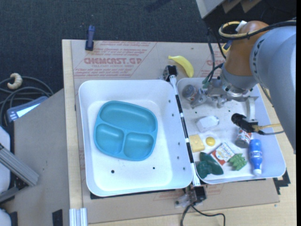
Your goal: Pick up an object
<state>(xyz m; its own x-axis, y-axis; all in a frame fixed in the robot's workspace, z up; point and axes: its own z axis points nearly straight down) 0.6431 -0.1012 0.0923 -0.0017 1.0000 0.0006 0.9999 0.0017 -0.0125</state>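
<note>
White bins, two, side by side on the worktop. Left bin: one blue divided plate. Right bin, contents as I log them: grey round piece at the far left corner; white block mid-bin; yellow cube and small yellow disc by the dividing wall; red-and-white packet; dark green lump and lighter green piece toward the near edge; blue bottle lying along the right side. Off the bins, on the worktop: yellow banana. End effector: low over the far end of the right bin, just beside the grey round piece, with the white block near it. From this angle I cannot tell whether it is wide or narrow, and I see nothing held in it. Status, as I judge it: pick not yet made, every candidate lying in the bin. Left to do: close on one item, most likely the grey round piece, and lift it clear.
</note>
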